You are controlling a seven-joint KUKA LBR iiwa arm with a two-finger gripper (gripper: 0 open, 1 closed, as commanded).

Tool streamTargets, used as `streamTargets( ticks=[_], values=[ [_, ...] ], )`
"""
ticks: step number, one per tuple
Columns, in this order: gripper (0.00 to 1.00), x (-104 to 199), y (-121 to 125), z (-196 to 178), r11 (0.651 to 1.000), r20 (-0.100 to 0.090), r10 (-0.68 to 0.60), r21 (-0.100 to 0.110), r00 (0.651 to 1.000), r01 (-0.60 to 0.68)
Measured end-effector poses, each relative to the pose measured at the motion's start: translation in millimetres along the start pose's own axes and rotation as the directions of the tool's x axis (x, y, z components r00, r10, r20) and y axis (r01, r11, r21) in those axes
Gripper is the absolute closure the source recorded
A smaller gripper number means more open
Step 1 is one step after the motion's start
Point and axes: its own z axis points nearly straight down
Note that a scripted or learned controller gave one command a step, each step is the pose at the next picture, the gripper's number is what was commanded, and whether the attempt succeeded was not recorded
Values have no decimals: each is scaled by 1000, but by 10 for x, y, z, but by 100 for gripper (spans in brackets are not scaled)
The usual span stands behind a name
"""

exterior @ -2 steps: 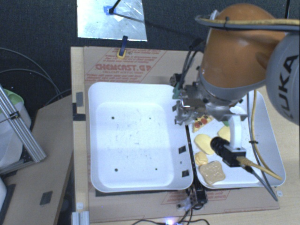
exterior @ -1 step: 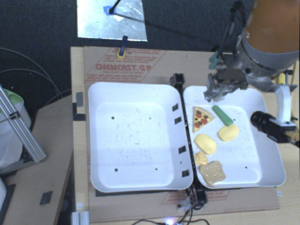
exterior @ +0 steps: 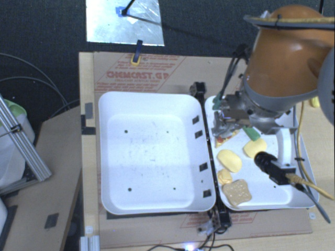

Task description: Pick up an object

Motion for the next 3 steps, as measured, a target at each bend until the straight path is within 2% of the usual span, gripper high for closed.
streamTargets(
  ticks=[1,2,3],
  values=[
    [100,-27,7,-607,1000,-3,-3,-15,1000,3],
    [100,365,4,106,1000,-2,-6,-4,1000,6],
    [100,-310,-15,1839,1000,3,7,9,1000,-7]
  ],
)
